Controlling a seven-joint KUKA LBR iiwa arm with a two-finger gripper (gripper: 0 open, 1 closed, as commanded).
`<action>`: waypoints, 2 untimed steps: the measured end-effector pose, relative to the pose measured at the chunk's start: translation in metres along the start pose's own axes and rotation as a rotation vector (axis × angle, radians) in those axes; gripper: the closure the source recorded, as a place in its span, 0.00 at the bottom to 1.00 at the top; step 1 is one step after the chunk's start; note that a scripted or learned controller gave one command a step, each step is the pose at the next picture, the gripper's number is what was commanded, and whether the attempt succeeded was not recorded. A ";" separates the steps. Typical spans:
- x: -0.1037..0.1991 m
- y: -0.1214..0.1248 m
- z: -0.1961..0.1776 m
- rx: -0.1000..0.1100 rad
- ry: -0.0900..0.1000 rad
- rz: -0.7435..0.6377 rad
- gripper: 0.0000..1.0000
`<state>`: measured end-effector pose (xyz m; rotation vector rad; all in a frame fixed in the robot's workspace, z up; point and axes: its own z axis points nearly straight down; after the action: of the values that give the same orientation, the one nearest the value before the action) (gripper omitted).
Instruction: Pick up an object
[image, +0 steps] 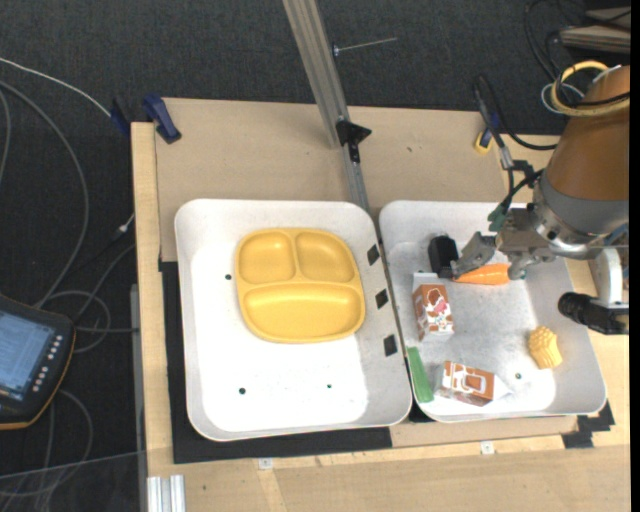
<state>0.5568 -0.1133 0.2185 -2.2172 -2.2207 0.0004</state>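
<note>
In the right bin (575, 395), an orange toy carrot (487, 276) lies crosswise between the two grey fingers of my gripper (496, 265). The gripper is shut on the carrot near the bin's far middle, low over the floor. A small black object (441, 250) sits just left of the gripper. Nearer the front lie a red-and-white carton (433, 310), a second red-and-white carton (468, 383), a green stick (420, 375) along the left wall and a yellow corn piece (543, 347).
The left bin (205, 330) holds a yellow divided plate (298, 283). A metal post (335, 95) rises behind the gap between the bins. Blue clamps (160, 118) grip the bench's far edge. The arm (595, 150) looms over the right bin's far right corner.
</note>
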 end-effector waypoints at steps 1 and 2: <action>0.000 0.000 0.000 -0.001 0.000 0.001 0.00; 0.004 0.006 0.060 0.006 0.001 0.001 0.00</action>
<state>0.5626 -0.1093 0.1581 -2.2155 -2.2162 0.0059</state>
